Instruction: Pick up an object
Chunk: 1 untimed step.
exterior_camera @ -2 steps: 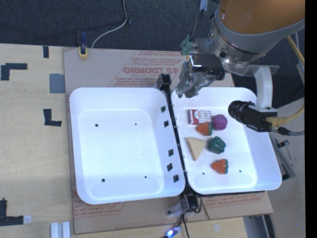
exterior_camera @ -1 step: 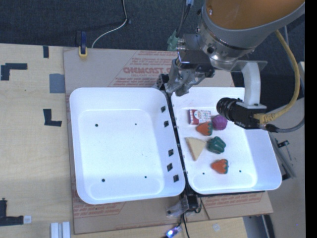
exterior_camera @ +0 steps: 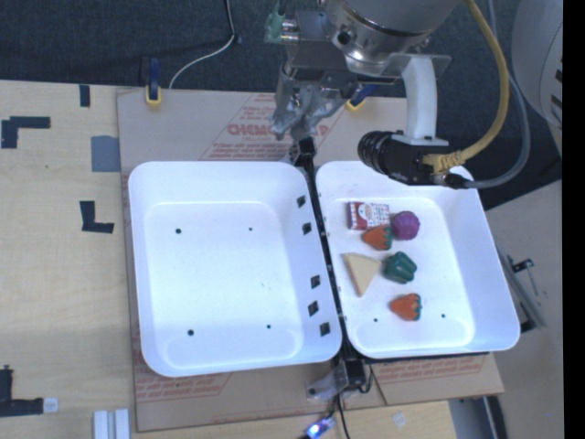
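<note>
Up at the top of the camera view, the claw (exterior_camera: 300,122) hangs over the brown board just behind the spot where the two bins meet, and I cannot tell from this angle how it is set or whether it has hold of anything. It sits at the end of the big grey arm (exterior_camera: 388,12), which takes up the top middle, with a yellow hose (exterior_camera: 498,90) looping down beside it. Next in size is the brown cardboard sheet (exterior_camera: 247,131) with red print, lying on the wooden bench (exterior_camera: 55,273). On it sit two white bins. The left bin (exterior_camera: 219,273) has only small black dots on its floor. The right bin (exterior_camera: 457,327) holds all the toys, grouped near its middle and well apart from the claw. A pale yellow cheese wedge (exterior_camera: 360,271) lies closest to the left wall. Above it is a small red and white box (exterior_camera: 367,215). Just beside the box is a purple ball-like toy (exterior_camera: 405,225), and a red toy with a green top (exterior_camera: 377,238) touches it. Below sit a dark green pepper (exterior_camera: 398,266) and a red-orange pepper (exterior_camera: 406,306).
</note>
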Each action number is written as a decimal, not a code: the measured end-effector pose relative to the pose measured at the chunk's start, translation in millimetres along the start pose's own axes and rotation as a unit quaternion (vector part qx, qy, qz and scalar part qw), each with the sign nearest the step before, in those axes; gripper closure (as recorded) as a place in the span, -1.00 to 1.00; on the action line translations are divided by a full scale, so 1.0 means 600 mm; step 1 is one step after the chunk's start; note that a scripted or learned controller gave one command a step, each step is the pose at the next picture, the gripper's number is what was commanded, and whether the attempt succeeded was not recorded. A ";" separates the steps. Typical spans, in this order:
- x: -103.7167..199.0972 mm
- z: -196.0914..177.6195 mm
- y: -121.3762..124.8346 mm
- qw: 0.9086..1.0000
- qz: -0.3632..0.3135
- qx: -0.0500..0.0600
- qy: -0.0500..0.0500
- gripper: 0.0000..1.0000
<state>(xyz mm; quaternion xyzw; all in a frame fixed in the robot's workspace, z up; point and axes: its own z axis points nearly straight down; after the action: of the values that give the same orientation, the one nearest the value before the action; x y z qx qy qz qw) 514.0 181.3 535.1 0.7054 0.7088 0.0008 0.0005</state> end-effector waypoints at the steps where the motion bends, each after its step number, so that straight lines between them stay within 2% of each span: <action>1: 0.088 0.003 -0.004 1.000 -0.001 0.002 0.000 1.00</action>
<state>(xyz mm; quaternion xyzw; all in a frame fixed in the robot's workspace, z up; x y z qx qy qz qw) 511.6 234.3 533.4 0.7047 0.7095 -0.0007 -0.0007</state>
